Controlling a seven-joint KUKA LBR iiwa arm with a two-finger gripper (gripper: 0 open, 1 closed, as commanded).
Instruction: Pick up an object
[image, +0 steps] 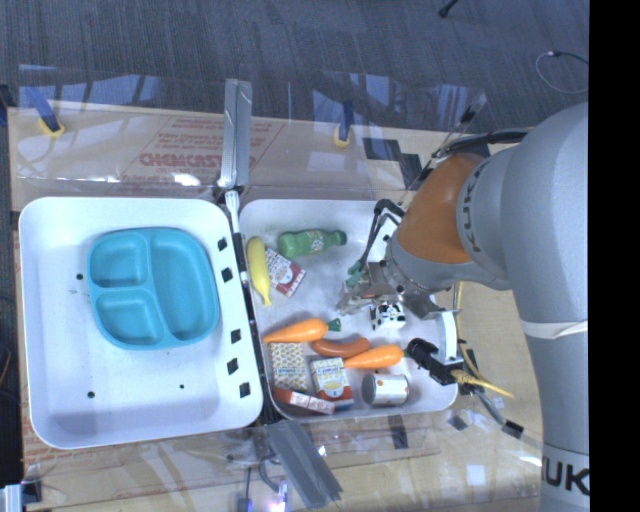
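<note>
Here we see the left bin (40, 330) holding a blue tray (152, 287); the right bin (300, 208) holds a banana (258, 270), green bottle (310, 242), carrots (296, 331) and can (386, 389); the gripper (368, 292) hangs above them, its grip impossible to tell.

Bulky grey arm (545, 200) with orange wrist band (435, 210), black cables, white lettering near its base.

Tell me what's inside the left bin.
The left bin holds a blue divided tray, its three compartments bare. Whatever lies beneath the tray is covered.
</note>
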